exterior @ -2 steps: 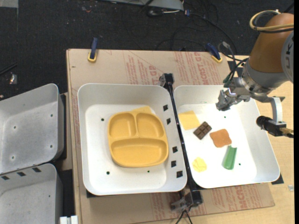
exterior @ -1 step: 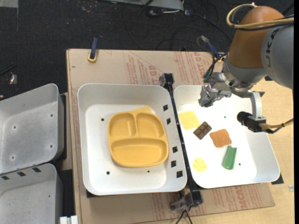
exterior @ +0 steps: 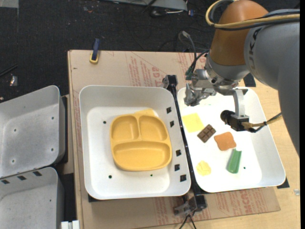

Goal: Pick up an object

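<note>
In the right bin [exterior: 267,175] lie a pale yellow flat square [exterior: 193,122], a brown chocolate-like block [exterior: 206,133], an orange flat piece [exterior: 225,140], a green stick [exterior: 234,161] and a small yellow lump [exterior: 203,168]. My gripper [exterior: 195,98] hangs over the bin's back left corner, just above and behind the yellow square. Nothing shows between its fingers. The grey arm with its orange band [exterior: 236,30] comes in from the upper right.
The left bin [exterior: 95,175] holds a yellow divided tray [exterior: 140,142]. A black divider with clips [exterior: 178,128] separates the two bins. White panels [exterior: 28,128] lie to the far left. A black fitting with a cable [exterior: 233,119] sits over the right bin.
</note>
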